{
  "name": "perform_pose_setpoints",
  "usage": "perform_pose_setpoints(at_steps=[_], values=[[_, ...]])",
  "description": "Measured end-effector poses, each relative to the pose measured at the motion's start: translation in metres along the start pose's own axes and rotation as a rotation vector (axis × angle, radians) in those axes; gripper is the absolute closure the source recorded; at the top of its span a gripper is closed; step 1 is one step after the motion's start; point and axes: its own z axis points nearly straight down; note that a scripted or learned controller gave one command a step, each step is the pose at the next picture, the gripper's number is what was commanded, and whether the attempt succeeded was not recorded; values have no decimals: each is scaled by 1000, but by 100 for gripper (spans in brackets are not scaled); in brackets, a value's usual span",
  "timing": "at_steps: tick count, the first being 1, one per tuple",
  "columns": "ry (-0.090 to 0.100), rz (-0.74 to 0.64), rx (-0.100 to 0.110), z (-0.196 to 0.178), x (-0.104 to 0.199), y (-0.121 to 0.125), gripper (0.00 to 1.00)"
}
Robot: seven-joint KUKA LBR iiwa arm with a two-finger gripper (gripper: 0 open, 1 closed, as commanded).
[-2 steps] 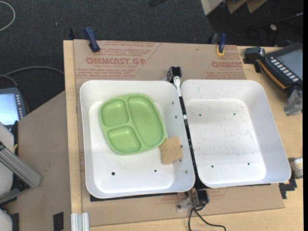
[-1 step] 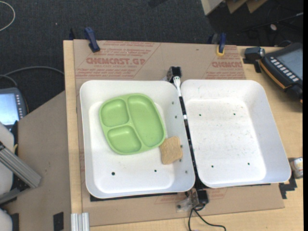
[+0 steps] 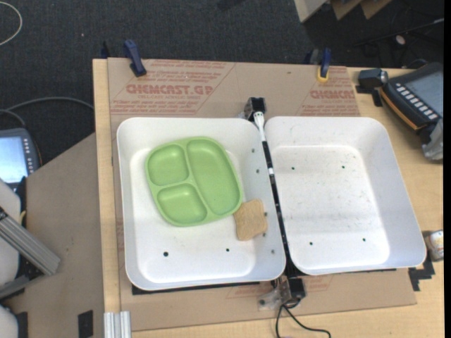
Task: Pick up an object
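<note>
Gripper state, released or clenched, I cannot tell from this view, and nothing can be said to be held by the gripper.

Two things can be picked, and both lie in the left bin (image 3: 135,217). The plate (image 3: 193,182) is light green with three compartments and lies flat, a little turned. It looks like hard, smooth plastic, so I judge it light and stiff but slippery. It is too wide to close on across, so the raised rim or a wall between compartments is the place to pinch.

The tan block (image 3: 250,220) touches the plate at its lower-right corner and lies toward the bin's inner wall. It is small, nearly square, with a rough, dull surface. It may be a sponge or cork; I cannot tell which. I judge it very light and a little soft, with good grip. Taking it across its two free sides, away from the plate, seems the easier choice.

The right bin (image 3: 394,189) stands beyond the block.
</note>
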Motion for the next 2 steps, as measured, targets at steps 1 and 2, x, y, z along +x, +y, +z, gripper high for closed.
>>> perform_pose_setpoints(at_steps=[1, 2], values=[[-3, 3, -6, 41, -70, 21, 100], [-6, -8, -15, 88, -65, 121, 100]])
